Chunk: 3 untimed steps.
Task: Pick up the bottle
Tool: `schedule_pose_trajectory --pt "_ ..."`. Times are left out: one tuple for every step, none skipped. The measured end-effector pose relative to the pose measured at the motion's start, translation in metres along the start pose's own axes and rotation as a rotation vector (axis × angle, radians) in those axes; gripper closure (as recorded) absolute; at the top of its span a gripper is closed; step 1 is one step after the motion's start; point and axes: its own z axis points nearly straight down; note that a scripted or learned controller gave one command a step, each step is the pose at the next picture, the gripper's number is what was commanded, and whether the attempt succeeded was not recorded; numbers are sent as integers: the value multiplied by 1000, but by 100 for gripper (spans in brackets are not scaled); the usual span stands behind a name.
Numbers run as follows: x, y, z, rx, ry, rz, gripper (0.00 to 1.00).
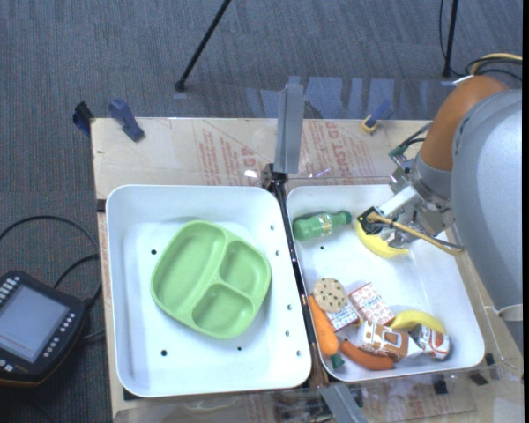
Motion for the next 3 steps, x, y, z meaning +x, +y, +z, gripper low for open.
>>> schedule_pose_trajectory --pt "2 11 -51 -1 1 169 100" --pt "-39 54 -53 1 0 243 100" --pt "-22 62 -122 -1 2 206 100"
